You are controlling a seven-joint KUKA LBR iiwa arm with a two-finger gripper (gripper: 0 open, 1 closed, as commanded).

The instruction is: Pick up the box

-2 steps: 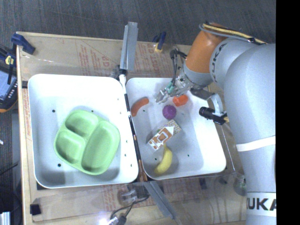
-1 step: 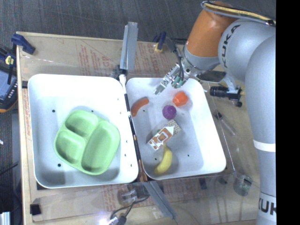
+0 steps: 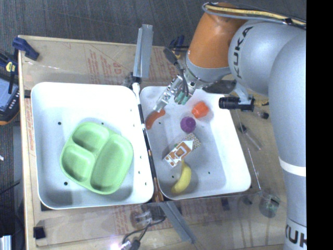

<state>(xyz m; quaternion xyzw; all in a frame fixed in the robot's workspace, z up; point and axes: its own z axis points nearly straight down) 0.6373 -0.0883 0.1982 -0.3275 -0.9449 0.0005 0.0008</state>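
The box (image 3: pixel 181 151) is a small white and orange carton lying flat near the middle of the right bin (image 3: pixel 237 160). My gripper (image 3: pixel 167 97) hangs over the bin's back left corner, up and to the left of the box and well apart from it. Its tip is just above a reddish-brown sausage-shaped piece (image 3: pixel 154 119). Nothing shows in its grasp.
A banana (image 3: pixel 182 179) lies just in front of the box. A purple piece (image 3: pixel 188 124) and an orange piece (image 3: pixel 200 110) sit behind it. The left bin (image 3: pixel 47 103) holds a green divided plate (image 3: pixel 97 158). The arm's bulk covers the back right.
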